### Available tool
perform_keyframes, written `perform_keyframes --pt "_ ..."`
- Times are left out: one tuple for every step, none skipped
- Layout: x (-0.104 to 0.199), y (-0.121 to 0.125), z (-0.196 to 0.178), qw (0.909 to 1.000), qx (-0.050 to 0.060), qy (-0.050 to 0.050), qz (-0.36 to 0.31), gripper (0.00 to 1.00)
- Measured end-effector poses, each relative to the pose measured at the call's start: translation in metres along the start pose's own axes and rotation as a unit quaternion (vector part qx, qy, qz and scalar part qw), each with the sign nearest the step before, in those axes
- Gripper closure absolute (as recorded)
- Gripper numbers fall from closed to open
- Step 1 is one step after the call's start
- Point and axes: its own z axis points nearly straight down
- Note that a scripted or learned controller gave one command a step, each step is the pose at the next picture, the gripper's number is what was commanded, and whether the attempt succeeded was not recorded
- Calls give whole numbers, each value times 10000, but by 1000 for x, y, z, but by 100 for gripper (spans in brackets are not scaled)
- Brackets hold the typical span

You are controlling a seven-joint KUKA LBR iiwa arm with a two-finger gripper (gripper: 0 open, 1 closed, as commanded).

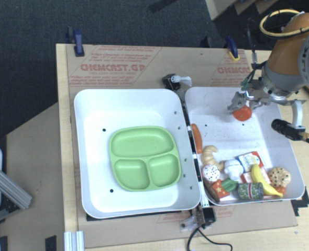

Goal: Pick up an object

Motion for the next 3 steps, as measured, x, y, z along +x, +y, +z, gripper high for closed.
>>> perform_keyframes --pt "0 -73 -7 10000 19 2 29 100" --pt "2 -115 -18 10000 11 1 21 100" --pt "100 -70 -53 10000 -42 -6 -31 100"
